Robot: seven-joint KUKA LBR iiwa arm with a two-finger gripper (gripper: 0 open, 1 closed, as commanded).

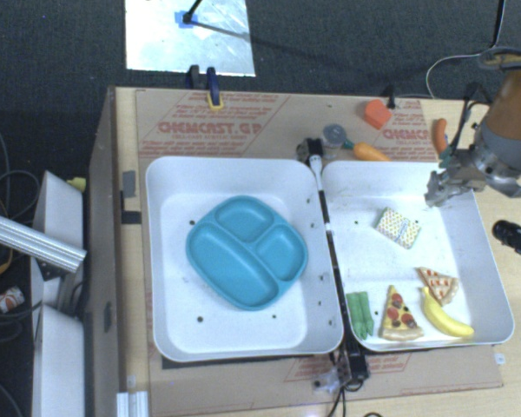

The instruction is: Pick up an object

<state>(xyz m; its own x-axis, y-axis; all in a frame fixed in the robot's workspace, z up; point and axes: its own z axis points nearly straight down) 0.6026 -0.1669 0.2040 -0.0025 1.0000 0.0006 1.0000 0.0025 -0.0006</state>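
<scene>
We are seeing the arm [512, 120] coming in from the right, cut off at the frame's edge, so only its wrist and the orange band are showing. Its gripper [438, 189] is hanging over the far right part of the right bin [495, 272], and the picture is too soft there for us to make out the tips, so we cannot tell how far apart they are standing; nothing is showing between them. The right bin is holding a small patterned packet [398, 228] near its middle, lying apart from the gripper toward the near left. Along the bin's near edge we are finding a green piece [359, 313] at the left, a pizza slice [400, 314] just beside it, a yellow banana [445, 317] further right, and a second, smaller pizza slice [438, 283] just beyond the banana. The left bin [169, 233] is carrying a blue divided plate [246, 251] lying flat near its middle. Beyond the bins, on the cardboard sheet [243, 127], an orange block [376, 114] and a carrot-like piece [370, 153] are lying, with a small grey round thing [333, 135] near them that we cannot identify.
</scene>
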